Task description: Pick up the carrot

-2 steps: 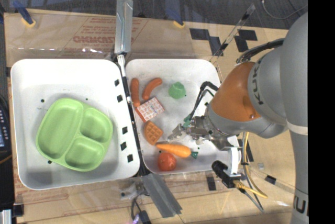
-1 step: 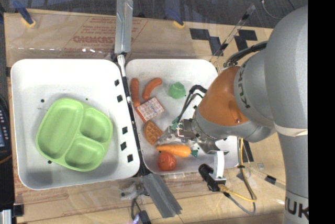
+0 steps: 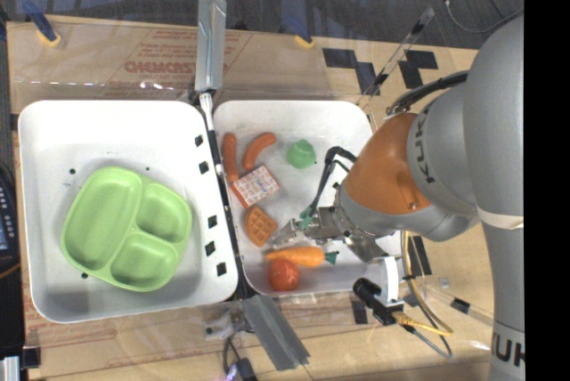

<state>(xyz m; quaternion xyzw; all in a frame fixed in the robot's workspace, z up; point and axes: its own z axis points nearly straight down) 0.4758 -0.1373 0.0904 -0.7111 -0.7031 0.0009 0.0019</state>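
I see the carrot (image 3: 297, 257) lying flat near the front wall of the right bin (image 3: 294, 114), w/ a tomato (image 3: 284, 275) touching it in front & a waffle (image 3: 259, 225) just behind. Gripper (image 3: 294, 235) sits low right above the carrot; can't tell how far its fingers are spread or if they've got anything. Green tray (image 3: 126, 230) is in the left bin (image 3: 53, 125).

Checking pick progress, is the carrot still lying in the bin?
Yes: the carrot lies flat on the right bin floor, beside the tomato.
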